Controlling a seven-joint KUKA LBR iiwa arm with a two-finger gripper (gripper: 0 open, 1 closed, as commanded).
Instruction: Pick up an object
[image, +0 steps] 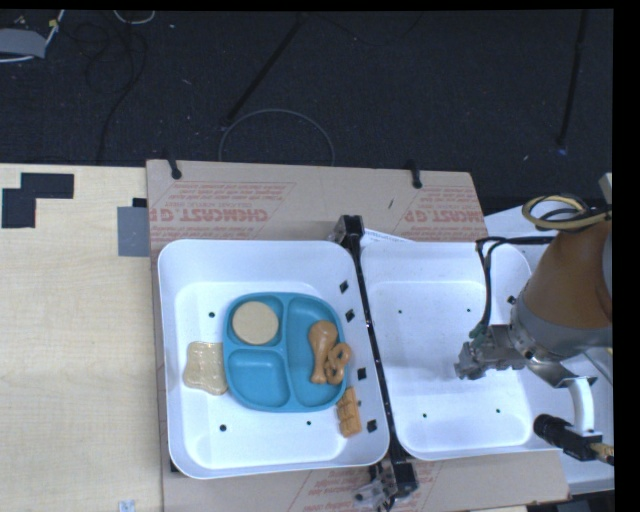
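Note:
The left bin (190, 280) holds a blue divided tray (262, 385). On the tray lie a round tan cookie (254, 322) and a brown pretzel-like piece (329, 352). A pale tan cracker (206, 367) lies on the bin floor just left of the tray. A small orange-brown piece (348, 412) sits at the tray's lower right corner. My gripper (478, 360) hangs low over the right bin (430, 330), near its right side, far from all these objects. I see nothing between its fingers.
A black divider (366, 340) runs between the two bins. Both bins rest on a cardboard sheet (300, 200). The arm's orange band (570, 280) and cables (545, 210) crowd the right edge. A light wooden bench top (70, 340) lies to the left.

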